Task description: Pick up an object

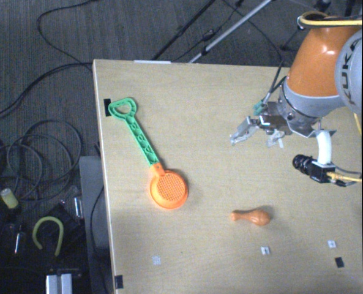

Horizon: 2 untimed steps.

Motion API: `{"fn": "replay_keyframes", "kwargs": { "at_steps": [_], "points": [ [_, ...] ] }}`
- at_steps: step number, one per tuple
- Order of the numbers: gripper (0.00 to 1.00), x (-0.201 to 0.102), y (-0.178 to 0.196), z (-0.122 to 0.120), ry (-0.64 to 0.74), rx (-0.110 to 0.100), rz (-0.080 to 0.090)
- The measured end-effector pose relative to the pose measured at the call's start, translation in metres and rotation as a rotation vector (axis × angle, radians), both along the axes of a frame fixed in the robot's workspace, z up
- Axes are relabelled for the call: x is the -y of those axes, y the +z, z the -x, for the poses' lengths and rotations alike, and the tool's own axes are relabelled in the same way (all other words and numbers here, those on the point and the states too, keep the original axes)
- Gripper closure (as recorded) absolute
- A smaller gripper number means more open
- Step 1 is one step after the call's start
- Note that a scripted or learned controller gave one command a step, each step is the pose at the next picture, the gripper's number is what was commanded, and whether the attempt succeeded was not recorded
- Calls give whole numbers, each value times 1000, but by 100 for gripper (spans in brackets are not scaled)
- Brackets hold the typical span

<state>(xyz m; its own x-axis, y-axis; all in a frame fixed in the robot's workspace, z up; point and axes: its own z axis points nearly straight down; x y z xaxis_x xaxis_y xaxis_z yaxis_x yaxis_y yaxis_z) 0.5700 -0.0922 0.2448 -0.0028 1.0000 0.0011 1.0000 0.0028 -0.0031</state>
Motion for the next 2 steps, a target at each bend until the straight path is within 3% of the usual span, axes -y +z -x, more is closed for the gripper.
{"fn": "replay_keyframes", "kwargs": {
  "at_steps": [1,2],
  "points": [
    [0,52,-42,-49,61,1,2],
    [0,115,-161,-98,223,1,3]
  ]
}}
